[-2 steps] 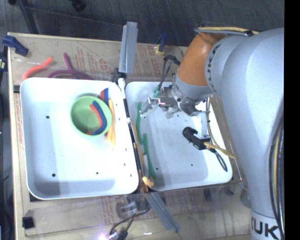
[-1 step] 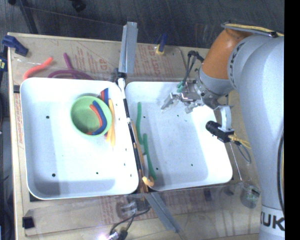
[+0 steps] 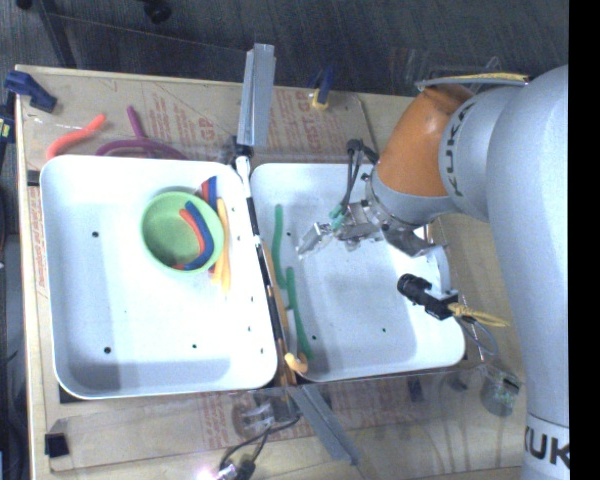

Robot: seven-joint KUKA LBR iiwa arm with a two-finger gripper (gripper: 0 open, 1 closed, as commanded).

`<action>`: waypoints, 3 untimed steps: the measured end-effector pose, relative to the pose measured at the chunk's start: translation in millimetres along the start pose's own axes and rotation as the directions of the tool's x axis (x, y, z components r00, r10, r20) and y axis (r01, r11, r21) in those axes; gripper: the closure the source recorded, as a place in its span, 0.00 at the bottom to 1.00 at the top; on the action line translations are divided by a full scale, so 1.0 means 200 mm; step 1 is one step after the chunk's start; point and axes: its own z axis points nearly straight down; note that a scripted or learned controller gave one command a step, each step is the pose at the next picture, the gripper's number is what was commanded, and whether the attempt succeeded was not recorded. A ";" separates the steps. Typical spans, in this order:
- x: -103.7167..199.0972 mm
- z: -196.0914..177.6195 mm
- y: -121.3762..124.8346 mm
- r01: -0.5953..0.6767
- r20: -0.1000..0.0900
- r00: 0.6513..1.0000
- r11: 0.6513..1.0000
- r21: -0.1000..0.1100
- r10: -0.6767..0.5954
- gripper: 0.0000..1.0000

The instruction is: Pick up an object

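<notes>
Gripper (image 3: 315,236) over right bin (image 3: 380,353) near its back edge; finger state unclear, nothing visibly held.

Both bins look like smooth white plastic to me, the left bin (image 3: 80,348) a bit matt, the right bin (image 3: 380,348) with a soft sheen. The green bowl (image 3: 170,230) reads as glossy plastic. The bench top (image 3: 160,98) is raw, matt wood or board. My arm's shell (image 3: 520,168) is smooth grey, the orange band (image 3: 420,148) shiny. My gripper (image 3: 325,233) looks like bare metal.
</notes>
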 end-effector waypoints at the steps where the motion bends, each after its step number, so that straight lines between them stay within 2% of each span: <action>1: 0.17 0.20 0.27 -0.001 0.011 1.000 1.000 -0.011 0.001 0.00; 2: 0.12 0.20 -0.07 0.346 0.012 0.938 0.938 -0.011 -0.346 0.00; 3: 0.20 0.19 0.03 -0.054 0.005 0.999 0.999 0.002 0.054 0.00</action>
